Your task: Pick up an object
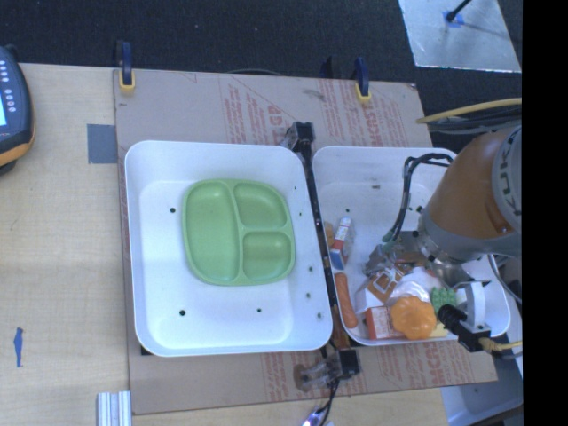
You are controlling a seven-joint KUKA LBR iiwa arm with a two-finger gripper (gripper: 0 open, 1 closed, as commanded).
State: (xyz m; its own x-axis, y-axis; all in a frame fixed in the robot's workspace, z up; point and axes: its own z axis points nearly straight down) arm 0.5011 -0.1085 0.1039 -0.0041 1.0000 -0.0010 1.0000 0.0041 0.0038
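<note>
Cardboard-covered bench [266, 105] (dark floor [222, 16] behind)

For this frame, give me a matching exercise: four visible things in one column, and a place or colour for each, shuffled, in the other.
Things:
1. divided plate
2. orange ball-like item
3. carrot-like stick
4. robot arm

Descriptions:
A. lies along the right bin's left wall
B. pale green, sitting in the left bin
C. reaches down over the right bin from the right
D. round, near the right bin's front edge

Pairs: 1-B, 2-D, 3-A, 4-C
</note>
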